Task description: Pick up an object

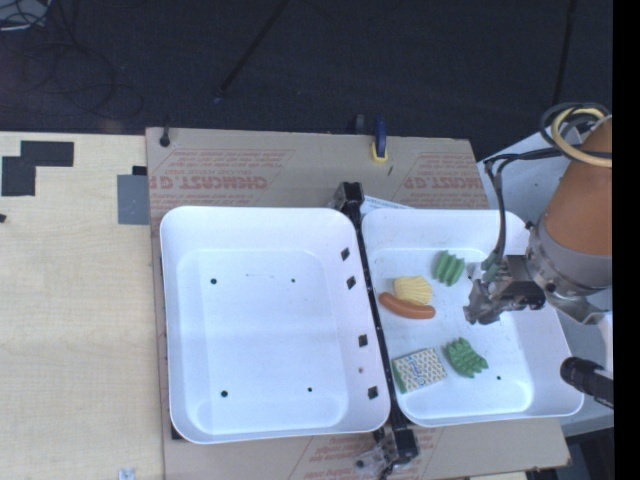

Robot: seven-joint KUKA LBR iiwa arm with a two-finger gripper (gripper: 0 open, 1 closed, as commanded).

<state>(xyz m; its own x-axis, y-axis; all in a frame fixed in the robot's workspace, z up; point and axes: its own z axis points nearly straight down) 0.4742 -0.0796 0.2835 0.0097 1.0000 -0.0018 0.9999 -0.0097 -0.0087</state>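
Lowest in view, left of and below the gripper (484,309), lies a checkered packet (419,368). Just beneath the gripper sits one green toy (464,357), another (448,267) up to its left. To its left lie a sausage (407,308) and yellow corn (413,289) (touching). All rest in the right bin (545,393). How far the gripper is open, or whether it grips anything, cannot be made out.

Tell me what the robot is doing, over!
Tool hovering over right bin, nothing seen in it. Sausage, corn, two green toys, checkered pouch all lying loose. Nothing blocking.
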